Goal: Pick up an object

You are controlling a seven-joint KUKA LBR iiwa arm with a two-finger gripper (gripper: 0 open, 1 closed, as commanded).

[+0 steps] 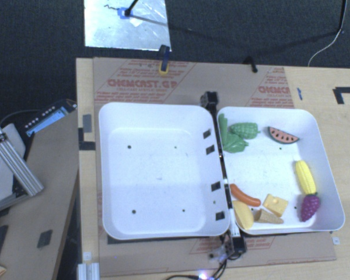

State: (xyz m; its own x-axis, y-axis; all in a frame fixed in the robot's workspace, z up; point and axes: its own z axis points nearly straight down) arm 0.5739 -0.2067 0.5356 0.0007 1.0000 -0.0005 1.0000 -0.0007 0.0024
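Note:
The right bin [321,156] holds several toy foods. Green leafy pieces [238,134] lie at its top left, with a watermelon slice [282,135] to their right. A yellow corn cob [305,176] rests near the right wall above a purple grape bunch [310,206]. Along the bottom left lie an orange carrot [245,195], a yellow cheese wedge [275,204] and a pale yellow piece [244,214].
The left bin [157,171] sits beside the right one, joined by black clips along the shared wall [216,168]. Both rest on a cardboard sheet [186,77]. A metal plate [126,15] lies beyond the bench, and aluminium framing [11,162] stands at left.

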